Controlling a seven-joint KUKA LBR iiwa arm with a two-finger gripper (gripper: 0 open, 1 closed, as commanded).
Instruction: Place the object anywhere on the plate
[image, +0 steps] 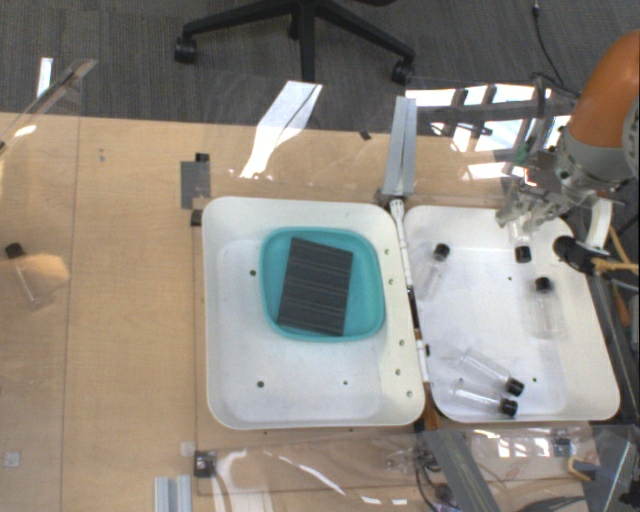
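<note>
Lower right of the frame, two clear vials (488, 385) lie in the right bin (590, 400). Left of centre, the teal plate (372, 300) already carries a dark ribbed block (317, 286). Upper right, the gripper (535, 205) hovers; its state I cannot tell. Judging so, placement looks finished and withdrawal comes next.

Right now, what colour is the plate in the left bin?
Teal plate, seen in the camera view.

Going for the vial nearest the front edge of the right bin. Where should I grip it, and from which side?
Grip the front vial at mid-body, descending from straight above with the tool turned across its length. It lies flat, black cap pointing right, so the narrow clear barrel suits a pinch. A second vial lies close behind it; keep to the left half, where the gap looks wider. This is a judgement only.
</note>
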